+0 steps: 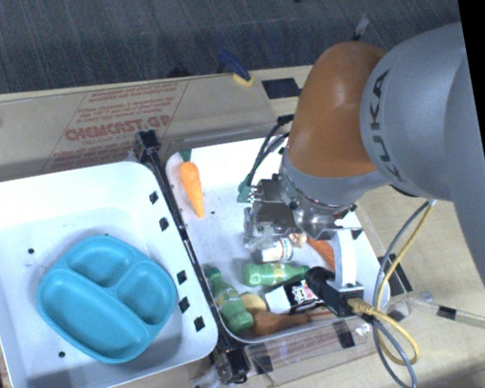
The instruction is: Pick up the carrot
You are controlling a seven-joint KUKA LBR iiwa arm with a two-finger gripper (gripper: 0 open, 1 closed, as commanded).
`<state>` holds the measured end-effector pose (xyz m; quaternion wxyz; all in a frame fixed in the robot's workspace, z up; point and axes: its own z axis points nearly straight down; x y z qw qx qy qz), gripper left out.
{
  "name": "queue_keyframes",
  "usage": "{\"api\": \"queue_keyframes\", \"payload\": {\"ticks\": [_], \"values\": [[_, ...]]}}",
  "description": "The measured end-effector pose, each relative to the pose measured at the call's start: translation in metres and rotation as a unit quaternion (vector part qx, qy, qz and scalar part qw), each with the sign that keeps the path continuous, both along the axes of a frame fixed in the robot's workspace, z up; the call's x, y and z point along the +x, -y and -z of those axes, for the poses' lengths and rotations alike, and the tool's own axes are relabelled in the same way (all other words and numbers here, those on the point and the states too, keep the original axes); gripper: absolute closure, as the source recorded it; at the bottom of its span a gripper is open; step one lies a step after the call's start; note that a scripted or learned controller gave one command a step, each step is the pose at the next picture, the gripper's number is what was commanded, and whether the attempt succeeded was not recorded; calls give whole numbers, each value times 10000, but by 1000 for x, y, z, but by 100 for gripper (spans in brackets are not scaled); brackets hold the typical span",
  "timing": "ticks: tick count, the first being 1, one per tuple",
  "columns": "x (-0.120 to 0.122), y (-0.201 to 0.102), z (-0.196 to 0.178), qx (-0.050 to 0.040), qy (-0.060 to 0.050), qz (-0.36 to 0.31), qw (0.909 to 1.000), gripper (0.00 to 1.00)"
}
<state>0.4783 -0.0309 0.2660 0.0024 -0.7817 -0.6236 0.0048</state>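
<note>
The carrot (192, 186) is orange with a small green top and lies lengthwise in the right bin (218, 160), close to its far left corner and the wall between the bins. My gripper (268, 230) hangs low over the middle of the right bin, to the right of the carrot and nearer the front, well apart from it. The wrist and its metal body hide the fingertips, so their stand is not visible. Nothing orange shows at the gripper.
A blue divided plate (107, 296) lies in the left bin (6, 221). At the right bin's front sit a green bottle (275, 273), green and brown toy foods (235, 310) and a black packet (302, 291). Yellow cables (389, 339) trail off the front right.
</note>
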Motion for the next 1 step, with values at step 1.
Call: {"api": "queue_keyframes", "payload": {"ticks": [1], "values": [[-4,1,77,13,-16,464,9989,100]]}}
